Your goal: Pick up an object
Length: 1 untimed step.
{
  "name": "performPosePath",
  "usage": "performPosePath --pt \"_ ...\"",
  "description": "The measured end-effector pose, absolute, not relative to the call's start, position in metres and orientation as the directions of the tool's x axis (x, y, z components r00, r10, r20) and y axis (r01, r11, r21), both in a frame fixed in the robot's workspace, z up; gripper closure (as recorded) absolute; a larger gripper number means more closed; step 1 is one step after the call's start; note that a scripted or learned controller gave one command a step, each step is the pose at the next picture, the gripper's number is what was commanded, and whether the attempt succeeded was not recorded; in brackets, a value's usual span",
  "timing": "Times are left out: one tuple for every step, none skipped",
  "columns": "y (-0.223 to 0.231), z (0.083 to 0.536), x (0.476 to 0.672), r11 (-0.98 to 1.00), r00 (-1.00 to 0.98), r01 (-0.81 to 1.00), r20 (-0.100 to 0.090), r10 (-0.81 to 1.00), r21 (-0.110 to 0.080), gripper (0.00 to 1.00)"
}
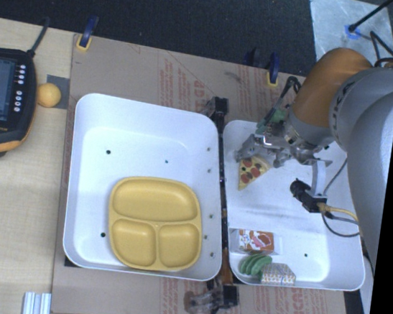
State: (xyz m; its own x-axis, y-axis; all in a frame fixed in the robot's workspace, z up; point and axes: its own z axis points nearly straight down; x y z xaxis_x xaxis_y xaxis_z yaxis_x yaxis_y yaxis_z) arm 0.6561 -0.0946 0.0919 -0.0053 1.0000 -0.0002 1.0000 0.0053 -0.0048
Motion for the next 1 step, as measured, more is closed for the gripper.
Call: performPosePath --pt "-0.0986 0.0921 0.6564 0.004 -0.004 1.0 0.0 1.0 -0.003 0.0"
